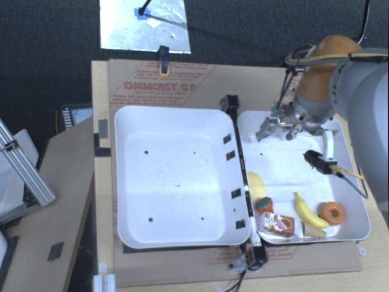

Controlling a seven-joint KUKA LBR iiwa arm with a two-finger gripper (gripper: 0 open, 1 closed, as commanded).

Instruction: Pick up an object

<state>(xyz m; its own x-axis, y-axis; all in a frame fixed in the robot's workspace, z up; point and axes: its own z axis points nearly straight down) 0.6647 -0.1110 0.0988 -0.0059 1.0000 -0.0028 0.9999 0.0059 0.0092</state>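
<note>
left bin [176, 181]: white, shallow, sits on a brown cardboard sheet [159, 85] with red print. right bin [281, 163] touches it along the middle edge. all pickable stuff is bunched at the right bin's near end. a yellow round fruit [255, 185] sits against the bin's left wall. just in front of it, touching or nearly so, is a small red item with a green top [263, 205]; can't tell what it is. gripper [276, 132] hangs over the far end of the right bin, well apart from the cluster, fingers look spread, nothing between them. a red and white carton [279, 224] lies flat by the near wall, just right of the red item. a banana [306, 210] lies right of the carton, stem pointing to the far side. a tan flat piece [313, 230] is at the banana's near end, too small to tell more. an orange ring [332, 213] is beside the banana, near the right wall. grey arm [358, 96] comes in from the right, orange band above the wrist.
</note>
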